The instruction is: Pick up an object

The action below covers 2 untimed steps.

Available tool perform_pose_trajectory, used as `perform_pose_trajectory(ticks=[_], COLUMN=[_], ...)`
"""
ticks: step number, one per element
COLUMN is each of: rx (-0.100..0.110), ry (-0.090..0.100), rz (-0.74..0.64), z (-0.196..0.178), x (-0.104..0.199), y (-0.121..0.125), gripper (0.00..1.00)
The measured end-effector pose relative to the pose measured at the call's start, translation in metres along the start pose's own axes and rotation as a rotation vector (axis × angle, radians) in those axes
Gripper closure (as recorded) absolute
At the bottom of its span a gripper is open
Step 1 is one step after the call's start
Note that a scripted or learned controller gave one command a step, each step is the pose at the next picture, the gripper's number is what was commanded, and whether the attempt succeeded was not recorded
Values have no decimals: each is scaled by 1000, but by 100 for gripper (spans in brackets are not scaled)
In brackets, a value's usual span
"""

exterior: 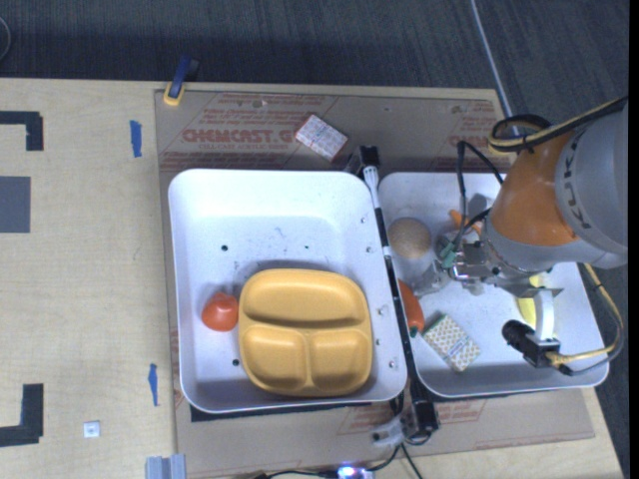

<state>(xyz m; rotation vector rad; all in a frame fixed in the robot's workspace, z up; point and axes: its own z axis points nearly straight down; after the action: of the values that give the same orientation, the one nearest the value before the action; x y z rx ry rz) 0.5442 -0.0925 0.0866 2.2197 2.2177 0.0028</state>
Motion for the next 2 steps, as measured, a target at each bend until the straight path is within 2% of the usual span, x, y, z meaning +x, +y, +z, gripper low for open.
perform_pose_trajectory(ticks=[1, 2], rx=[-1, -5], ry=[0, 1], rz=[0, 0], z=[0, -10], x=[-15, -14], y=[-60, -59], gripper=[0, 100])
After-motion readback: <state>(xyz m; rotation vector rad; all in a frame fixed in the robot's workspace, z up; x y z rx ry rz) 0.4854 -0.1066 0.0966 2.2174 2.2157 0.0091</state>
